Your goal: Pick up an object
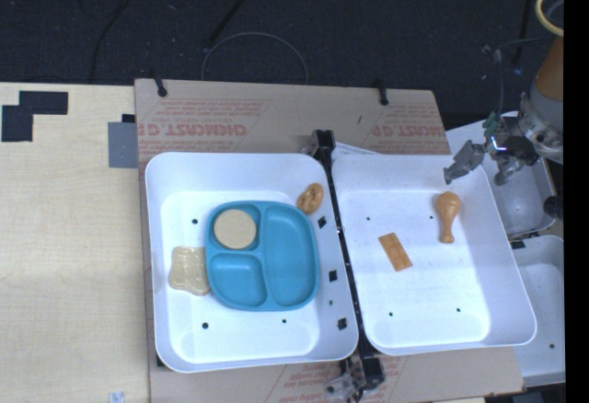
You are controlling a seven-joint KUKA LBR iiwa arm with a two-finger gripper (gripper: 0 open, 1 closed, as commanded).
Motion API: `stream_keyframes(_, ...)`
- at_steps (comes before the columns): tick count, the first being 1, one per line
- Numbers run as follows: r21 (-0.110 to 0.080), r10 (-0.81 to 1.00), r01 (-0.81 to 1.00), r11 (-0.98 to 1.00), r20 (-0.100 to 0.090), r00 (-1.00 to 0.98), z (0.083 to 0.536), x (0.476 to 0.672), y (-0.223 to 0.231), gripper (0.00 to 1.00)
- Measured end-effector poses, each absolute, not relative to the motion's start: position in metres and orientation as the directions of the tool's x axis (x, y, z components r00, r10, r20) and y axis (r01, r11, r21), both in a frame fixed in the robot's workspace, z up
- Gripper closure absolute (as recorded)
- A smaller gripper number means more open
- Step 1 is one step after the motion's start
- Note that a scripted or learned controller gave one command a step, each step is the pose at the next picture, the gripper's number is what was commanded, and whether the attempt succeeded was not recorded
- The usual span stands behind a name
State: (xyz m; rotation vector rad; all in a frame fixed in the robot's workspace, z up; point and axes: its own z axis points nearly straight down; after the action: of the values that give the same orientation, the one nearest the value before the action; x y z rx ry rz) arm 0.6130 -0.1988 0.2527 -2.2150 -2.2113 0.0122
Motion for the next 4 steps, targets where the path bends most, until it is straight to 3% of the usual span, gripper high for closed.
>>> stream_keyframes(1,-0.001,1.000,1.000,0.000,0.000,0.000,0.260,0.615,-0.199,0.00)
stream_keyframes(3,-0.007,1.000,1.000,0.001,0.001,-0.001,0.153,0.619,-0.196,0.00)
stream_keyframes(4,-0.007,1.000,1.000,0.000,0.002,0.000,0.101,0.608,-0.195,0.00)
